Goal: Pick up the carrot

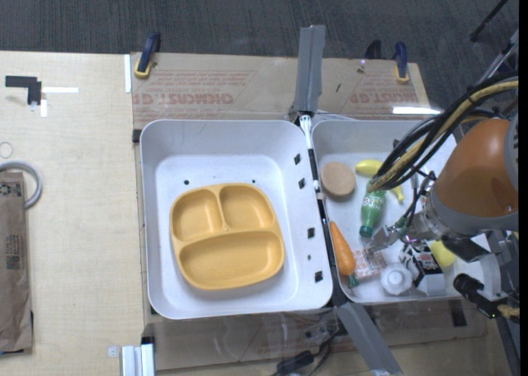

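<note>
The carrot (341,249) lies in the right bin (346,131), tight against its left wall (323,226), beside a green bottle (372,212). The gripper (388,238) hangs just right of it, over a crumpled wrapper (369,263); whether its 2 fingers are apart or together I cannot tell. Risk: a finger could strike the wall or nip the wrapper instead, since the carrot leaves little room on that side.

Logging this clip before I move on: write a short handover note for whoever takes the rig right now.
Gripper: low over the right bin, beside the green bottle; whether it is open or shut cannot be told.
Carrot: lying against the right bin's left wall, apart from the gripper.
Left bin: holds a yellow tray.
Done: nothing; carrot not lifted.
Left: move to the carrot, grasp, lift.
</note>
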Motion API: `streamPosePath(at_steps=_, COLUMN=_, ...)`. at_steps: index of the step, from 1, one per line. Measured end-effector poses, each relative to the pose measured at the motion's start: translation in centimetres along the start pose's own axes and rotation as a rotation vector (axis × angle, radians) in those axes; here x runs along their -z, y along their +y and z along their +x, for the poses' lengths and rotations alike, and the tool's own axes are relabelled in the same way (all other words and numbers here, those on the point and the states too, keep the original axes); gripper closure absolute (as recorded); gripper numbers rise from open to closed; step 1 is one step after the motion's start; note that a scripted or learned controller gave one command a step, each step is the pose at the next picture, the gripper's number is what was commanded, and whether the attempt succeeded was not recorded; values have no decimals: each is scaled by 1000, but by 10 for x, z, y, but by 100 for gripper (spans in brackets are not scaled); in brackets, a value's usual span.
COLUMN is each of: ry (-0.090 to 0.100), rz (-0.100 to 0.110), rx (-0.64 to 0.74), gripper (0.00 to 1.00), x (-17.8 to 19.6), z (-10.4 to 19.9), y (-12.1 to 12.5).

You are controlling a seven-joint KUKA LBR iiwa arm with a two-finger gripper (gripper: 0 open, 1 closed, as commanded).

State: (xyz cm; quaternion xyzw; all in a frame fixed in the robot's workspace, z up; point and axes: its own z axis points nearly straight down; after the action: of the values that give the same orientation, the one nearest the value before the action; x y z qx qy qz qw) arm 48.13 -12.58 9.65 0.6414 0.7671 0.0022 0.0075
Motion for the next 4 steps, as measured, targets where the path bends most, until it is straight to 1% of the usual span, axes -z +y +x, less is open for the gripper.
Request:
streamPosePath(at_steps=1, ry=7, rz=15, rx=52, gripper=0, x=312, z=22, y=22)
streamPosePath(at_steps=2, ry=7, rz=15, rx=30, gripper=0, x=345, z=113, y=23)
streamPosePath(at_steps=3, ry=6, rz=18, rx=-72, gripper=0, x=337, z=186, y=42)
streamPosePath(at_steps=4, ry=6, rz=18, rx=-86, gripper=0, x=280, z=130, y=30)
